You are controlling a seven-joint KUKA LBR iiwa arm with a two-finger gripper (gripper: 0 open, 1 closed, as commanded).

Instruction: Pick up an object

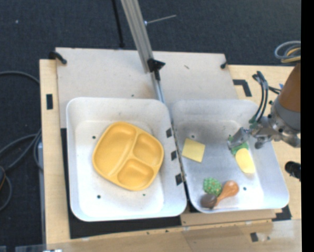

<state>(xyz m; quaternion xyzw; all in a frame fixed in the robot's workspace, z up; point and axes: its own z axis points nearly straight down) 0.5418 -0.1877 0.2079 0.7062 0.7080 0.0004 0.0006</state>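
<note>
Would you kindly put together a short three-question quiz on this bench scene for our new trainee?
1. True or false: the yellow divided plate lies in the left bin.
2. Which item lies nearest the gripper? A) the yellow square block B) the pale yellow corn-like piece with a green end C) the wooden spoon
3. Fill in: a small ____ leafy piece lies beside the spoon in the right bin.

Key: 1 true; 2 B; 3 green.
</note>
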